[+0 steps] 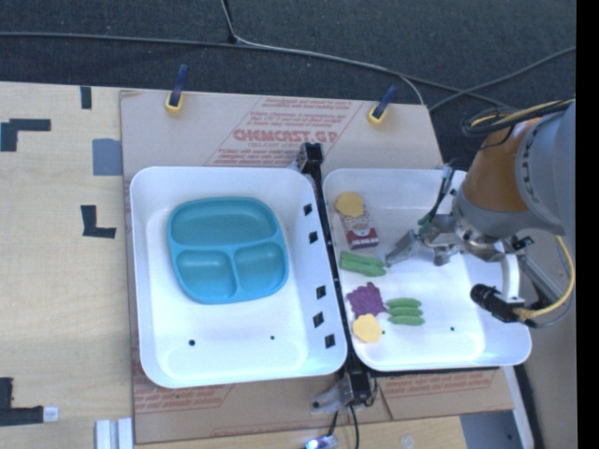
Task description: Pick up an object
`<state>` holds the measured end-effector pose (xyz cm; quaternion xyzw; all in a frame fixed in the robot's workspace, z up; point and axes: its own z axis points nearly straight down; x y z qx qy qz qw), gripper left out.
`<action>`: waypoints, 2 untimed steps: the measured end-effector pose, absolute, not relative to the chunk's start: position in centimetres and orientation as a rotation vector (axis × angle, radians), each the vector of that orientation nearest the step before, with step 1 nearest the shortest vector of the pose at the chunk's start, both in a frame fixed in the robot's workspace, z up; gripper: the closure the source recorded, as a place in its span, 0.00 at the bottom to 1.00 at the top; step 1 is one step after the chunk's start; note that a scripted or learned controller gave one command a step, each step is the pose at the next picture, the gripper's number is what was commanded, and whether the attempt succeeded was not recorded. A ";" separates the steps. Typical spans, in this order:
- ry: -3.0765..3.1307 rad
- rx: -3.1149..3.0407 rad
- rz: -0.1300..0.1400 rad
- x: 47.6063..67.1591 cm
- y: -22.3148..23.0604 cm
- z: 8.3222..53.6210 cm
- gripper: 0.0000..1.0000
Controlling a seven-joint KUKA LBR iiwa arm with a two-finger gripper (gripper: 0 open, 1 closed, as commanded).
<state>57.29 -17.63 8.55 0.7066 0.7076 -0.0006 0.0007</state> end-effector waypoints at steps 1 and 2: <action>2.218 2.214 -0.001 57.4 -17.7 9.7 1.00; 2.223 2.217 0.004 57.4 -16.6 14.9 1.00</action>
